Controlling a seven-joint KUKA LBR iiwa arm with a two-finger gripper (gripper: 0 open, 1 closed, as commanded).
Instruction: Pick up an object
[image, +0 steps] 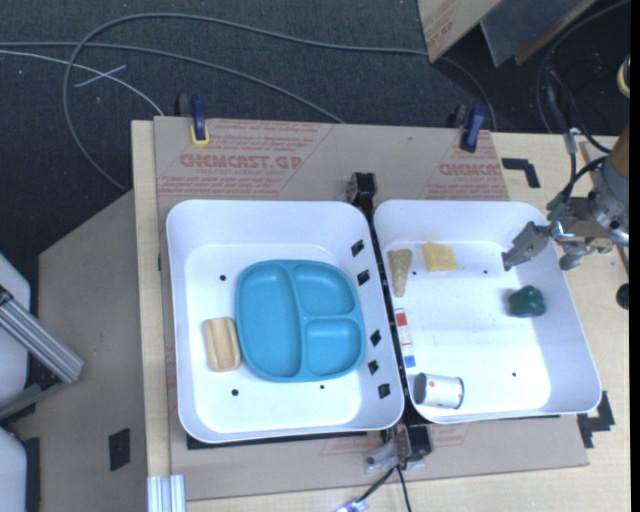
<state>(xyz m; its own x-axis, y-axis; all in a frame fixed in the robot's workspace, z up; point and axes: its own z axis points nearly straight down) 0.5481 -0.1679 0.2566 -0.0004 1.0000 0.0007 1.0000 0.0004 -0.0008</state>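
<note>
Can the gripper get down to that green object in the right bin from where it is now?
Probably yes. The gripper hovers just above the green object, which lies alone on the right bin floor.

Pincer (547, 250) at right, fingers spread, empty

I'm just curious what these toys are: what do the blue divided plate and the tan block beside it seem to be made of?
The blue divided plate looks like moulded plastic: uniform colour, smooth matte surface, rounded compartment ridges. The tan block could be wood or foam; its pale, dull, faintly ridged surface suggests either, and the picture is too coarse to settle it.
</note>
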